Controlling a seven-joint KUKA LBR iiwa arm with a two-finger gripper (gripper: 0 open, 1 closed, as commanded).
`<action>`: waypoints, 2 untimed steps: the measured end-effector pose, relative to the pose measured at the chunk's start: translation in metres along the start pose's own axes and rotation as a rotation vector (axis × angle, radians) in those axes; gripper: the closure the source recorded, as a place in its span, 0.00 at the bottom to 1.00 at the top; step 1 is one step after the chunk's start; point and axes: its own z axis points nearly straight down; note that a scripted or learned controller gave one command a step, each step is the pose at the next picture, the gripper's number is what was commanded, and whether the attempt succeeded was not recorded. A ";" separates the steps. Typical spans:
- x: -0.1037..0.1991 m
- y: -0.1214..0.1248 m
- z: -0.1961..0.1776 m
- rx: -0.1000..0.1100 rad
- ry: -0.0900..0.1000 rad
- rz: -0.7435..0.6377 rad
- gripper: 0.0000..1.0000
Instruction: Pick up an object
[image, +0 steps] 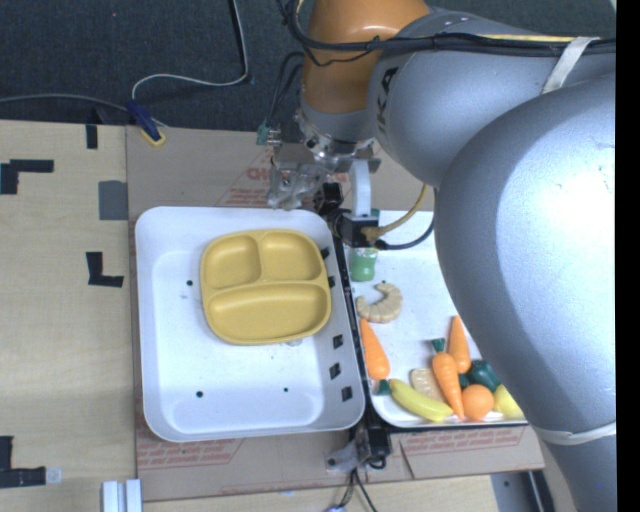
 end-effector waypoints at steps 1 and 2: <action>0.037 -0.001 0.143 0.005 -0.001 0.000 1.00; 0.054 -0.093 0.062 0.000 0.001 -0.001 1.00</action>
